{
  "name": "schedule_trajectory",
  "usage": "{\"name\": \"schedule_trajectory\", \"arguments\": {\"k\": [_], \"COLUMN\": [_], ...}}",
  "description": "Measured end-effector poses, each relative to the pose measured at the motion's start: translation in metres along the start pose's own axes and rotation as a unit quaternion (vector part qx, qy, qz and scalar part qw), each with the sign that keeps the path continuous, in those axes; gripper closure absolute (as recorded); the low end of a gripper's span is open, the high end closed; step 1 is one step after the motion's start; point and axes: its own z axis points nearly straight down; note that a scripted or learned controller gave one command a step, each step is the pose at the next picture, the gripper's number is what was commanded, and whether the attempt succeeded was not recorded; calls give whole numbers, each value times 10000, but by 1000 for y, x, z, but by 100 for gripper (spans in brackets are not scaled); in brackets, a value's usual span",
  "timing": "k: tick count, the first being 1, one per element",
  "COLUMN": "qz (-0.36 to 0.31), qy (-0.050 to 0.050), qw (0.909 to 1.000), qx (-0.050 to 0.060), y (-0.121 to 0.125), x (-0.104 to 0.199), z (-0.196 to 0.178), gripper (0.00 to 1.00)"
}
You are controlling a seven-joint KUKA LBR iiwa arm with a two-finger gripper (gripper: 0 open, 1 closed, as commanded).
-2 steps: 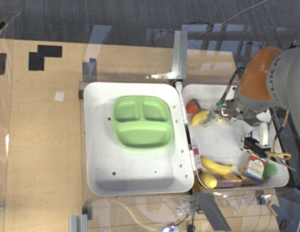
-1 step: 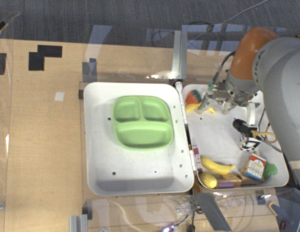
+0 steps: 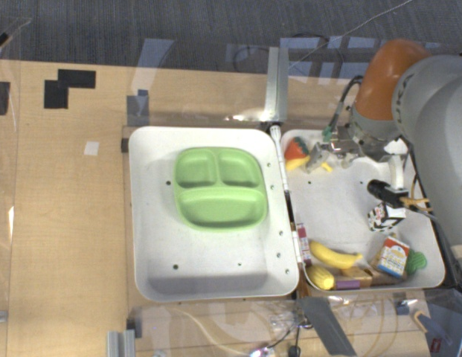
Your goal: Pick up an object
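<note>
Toy carrot in right bin's far-left corner, arm low alongside.

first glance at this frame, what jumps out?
The green divided plate sits alone in the middle of the left bin. The grey arm with its orange band reaches in over the right bin's far corner, its gripper low beside an orange and yellow toy. Along that bin's near edge lie a banana, a small carton and other bits.
</note>
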Motion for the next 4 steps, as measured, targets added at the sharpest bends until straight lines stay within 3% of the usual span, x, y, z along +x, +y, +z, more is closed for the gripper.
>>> {"name": "schedule_trajectory", "arguments": {"k": [1, 2, 3, 4], "qz": [-27, -28, -737, -732], "qy": [21, 11, -13, 7], "qw": [10000, 10000, 9972, 9972], "qx": [65, 32, -123, -131], "y": [-1, 0, -25, -23], "x": [1, 1, 13, 14], "z": [-5, -7, 2, -7], "gripper": [100, 0, 0, 100]}}
